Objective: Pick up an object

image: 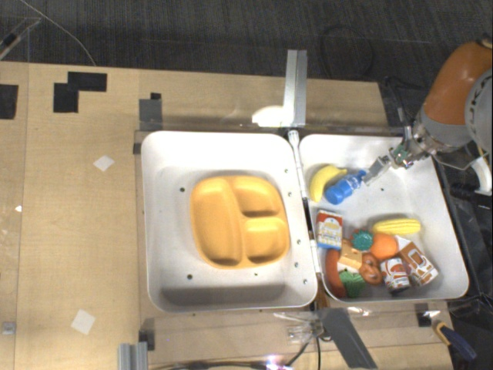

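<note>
Camera view: blue bottle just left of claw.

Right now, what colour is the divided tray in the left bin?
Yellow-orange all over; the divided tray shows best in the overhead camera view.

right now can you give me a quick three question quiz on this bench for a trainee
1. True or false: the yellow sectioned plastic tray lies in the left white bin.
2. Which object lies nearest the gripper? A) the blue plastic bottle B) the orange ball C) the yellow corn cob
3. Fill in: the small red and white carton lies against the ___ wall of the right white bin.

Key: 1 true; 2 A; 3 left, beside the divider between the bins.
</note>
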{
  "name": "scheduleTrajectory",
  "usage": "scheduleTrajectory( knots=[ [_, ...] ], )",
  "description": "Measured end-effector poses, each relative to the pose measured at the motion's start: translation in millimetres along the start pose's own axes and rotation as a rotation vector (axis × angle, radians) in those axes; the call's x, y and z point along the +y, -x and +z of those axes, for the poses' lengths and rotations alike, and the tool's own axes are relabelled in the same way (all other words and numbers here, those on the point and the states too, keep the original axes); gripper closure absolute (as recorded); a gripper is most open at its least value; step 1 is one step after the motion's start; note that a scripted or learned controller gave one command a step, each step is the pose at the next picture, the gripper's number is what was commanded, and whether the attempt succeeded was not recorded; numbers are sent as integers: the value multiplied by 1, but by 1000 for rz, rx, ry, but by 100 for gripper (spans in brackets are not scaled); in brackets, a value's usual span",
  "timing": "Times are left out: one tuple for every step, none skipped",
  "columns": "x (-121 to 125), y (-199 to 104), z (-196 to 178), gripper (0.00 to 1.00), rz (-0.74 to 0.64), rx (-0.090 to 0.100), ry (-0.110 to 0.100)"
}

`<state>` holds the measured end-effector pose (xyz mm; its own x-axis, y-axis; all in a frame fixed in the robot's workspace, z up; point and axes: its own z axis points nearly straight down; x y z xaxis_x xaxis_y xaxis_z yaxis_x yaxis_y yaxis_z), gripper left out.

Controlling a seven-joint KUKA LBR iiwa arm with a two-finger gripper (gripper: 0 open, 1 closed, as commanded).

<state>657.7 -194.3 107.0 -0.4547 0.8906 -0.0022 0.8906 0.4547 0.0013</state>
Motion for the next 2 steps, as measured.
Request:
scheduleTrajectory(
  knots=[
    [-100,-42,18,0,-157,-4,5],
    [-39,-18,20,0,8,-5,5]
  ],
)
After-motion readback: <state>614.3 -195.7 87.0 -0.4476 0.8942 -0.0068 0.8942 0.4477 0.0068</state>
